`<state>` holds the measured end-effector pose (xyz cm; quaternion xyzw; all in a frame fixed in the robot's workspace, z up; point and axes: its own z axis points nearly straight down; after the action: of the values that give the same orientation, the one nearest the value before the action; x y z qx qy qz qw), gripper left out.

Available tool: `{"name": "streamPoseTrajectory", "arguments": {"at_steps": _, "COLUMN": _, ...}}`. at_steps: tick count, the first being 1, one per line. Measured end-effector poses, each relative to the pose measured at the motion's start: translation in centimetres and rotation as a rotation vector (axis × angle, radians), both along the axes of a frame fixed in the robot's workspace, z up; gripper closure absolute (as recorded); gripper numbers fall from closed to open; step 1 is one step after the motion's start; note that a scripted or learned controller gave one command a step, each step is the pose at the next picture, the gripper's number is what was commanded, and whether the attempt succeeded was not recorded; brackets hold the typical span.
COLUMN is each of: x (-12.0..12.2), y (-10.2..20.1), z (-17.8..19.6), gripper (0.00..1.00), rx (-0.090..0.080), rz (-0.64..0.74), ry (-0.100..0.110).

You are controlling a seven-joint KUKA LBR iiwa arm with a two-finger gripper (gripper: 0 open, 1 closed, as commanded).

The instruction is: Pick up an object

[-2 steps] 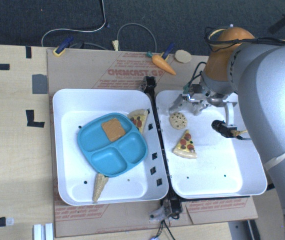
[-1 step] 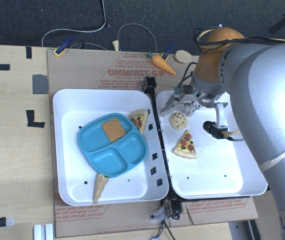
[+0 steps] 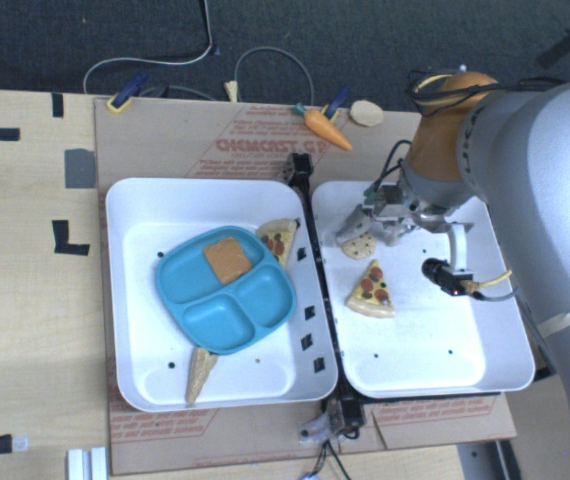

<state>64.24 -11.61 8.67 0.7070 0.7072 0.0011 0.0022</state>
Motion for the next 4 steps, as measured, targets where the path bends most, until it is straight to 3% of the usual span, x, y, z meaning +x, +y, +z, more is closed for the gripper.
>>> {"name": "streamPoseTrajectory", "arguments": {"at_steps": 1, "x": 2.6, "y": 2.1, "z": -0.1, "gripper": 0.0, "rx": -0.004, "rz": 0.004, "ry": 0.009}}
{"name": "streamPoseTrajectory", "arguments": {"at_steps": 2, "x": -1.0, "y": 0.3, "z": 0.0, "gripper": 0.0, "rx": 0.0, "rz": 0.0, "ry": 0.0}}
{"name": "streamPoseTrajectory", "arguments": {"at_steps": 3, "x": 2.6, "y": 2.0, "z": -0.1, "gripper": 0.0, "rx": -0.003, "rz": 0.004, "ry": 0.009}}
{"name": "streamPoseTrajectory", "arguments": {"at_steps": 4, "x": -0.4, "y": -1.1, "z": 0.0, "gripper": 0.0, "rx": 0.001, "rz": 0.0, "ry": 0.0}}
